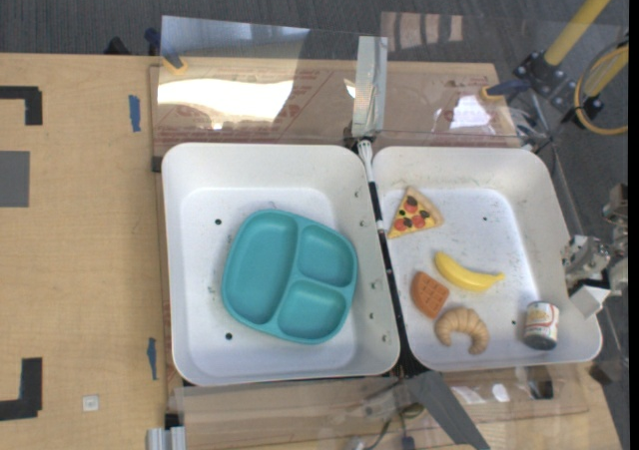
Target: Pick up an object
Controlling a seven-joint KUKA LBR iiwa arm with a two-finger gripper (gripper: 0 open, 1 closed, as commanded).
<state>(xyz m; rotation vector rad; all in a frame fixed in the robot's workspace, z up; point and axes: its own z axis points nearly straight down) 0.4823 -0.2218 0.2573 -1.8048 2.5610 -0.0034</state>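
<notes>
Nothing is grasped yet: the banana [469, 273], croissant [463, 326] and can [540, 324] lie in the lower-right bin [519, 167], so the next move calls for an approach and descent, and I cannot tell the fingers' state.

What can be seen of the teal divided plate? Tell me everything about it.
The teal divided plate looks like smooth moulded plastic with rounded corners and a raised rim. Ridges split it into three compartments: one large on the left, two smaller on the right. All three are bare. It lies flat, turned slightly askew, on the floor of the left white bin, near its middle and clear of the walls.
</notes>
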